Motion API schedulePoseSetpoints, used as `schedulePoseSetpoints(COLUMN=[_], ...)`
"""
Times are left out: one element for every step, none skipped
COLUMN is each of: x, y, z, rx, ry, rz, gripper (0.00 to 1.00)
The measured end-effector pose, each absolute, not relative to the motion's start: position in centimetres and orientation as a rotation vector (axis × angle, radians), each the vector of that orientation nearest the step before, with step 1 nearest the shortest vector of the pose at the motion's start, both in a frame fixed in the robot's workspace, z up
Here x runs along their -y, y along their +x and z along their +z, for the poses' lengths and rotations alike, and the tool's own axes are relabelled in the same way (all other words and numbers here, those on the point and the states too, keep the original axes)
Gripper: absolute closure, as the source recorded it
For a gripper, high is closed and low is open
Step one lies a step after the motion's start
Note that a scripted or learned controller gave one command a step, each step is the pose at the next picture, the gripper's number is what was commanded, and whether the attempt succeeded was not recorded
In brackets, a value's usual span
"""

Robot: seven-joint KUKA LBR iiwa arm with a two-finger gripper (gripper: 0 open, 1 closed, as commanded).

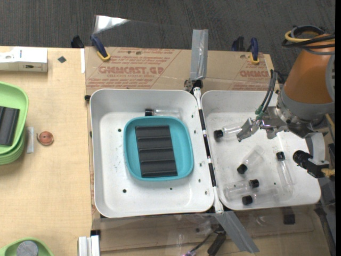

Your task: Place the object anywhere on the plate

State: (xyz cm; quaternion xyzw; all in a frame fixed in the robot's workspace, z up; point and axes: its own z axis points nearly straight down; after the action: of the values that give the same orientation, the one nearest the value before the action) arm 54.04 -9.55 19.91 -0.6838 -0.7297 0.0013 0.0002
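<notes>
The arm (311, 79) reaches in over the right bin (309, 196), its orange band above the bin's far right corner. The gripper (250, 129) hangs over the upper middle of that bin, beside a clear tube with a black cap (226, 133) that lies just to its left. Whether the gripper is clenched or released on anything cannot be told from this angle.

Several more clear tubes with black caps lie loose on the floor of the right bin: one near the middle (249, 161), one along the right side (283, 169), and two close together near the front edge (242, 188).

The plate (129, 143), a teal square dish with rounded corners, sits in the middle of the left bin (106, 196). A black ridged slab (155, 151) covers most of its inside. One more capped tube (160, 112) lies just behind the plate, against the bin's far wall.

Between the bins runs their shared rim. Cardboard (138, 68) lies behind them, clamped at its corners. On the wooden bench to the left sit a green tray (18, 103) and a small round copper-coloured piece (46, 138).
</notes>
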Motion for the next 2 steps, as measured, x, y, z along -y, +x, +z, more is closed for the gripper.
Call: schedulePoseSetpoints(x=[12.93, 13.06], y=[47.91, 47.95], z=[15.65, 16.50], rx=[2.274, 2.268], ry=[-2.163, -2.170], rz=[0.004, 0.004], gripper=[0.00, 1.00])
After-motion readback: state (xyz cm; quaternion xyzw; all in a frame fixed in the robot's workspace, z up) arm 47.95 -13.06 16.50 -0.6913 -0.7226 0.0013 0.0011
